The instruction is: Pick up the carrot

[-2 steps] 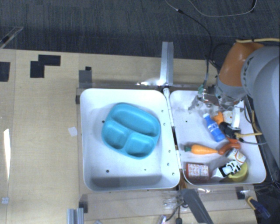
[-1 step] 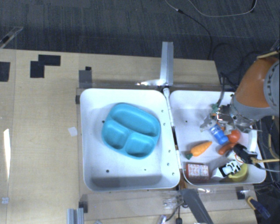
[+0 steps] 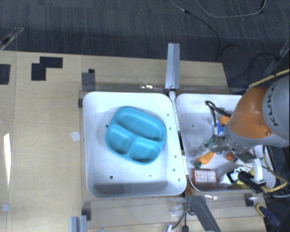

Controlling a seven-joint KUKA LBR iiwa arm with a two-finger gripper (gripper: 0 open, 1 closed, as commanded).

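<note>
- Setting: a robotics lab or test cell, not a home or a shop.
- A pale wooden bench point(image 3: 41, 149) bears two shallow white bins side by side, the left bin point(image 3: 93, 149) and the right bin point(image 3: 192, 108), fixed in a metal frame.
- A metal post point(image 3: 173, 65) stands upright at the far end of the gap between the bins.
- Black square markers point(image 3: 45, 67) are stuck to the bench top.
- An industrial robot arm point(image 3: 258, 115), grey with an orange band, reaches over the right bin.
- Loose cables point(image 3: 217, 13) lie on the dark carpet floor point(image 3: 90, 22) beyond the bench.
</note>
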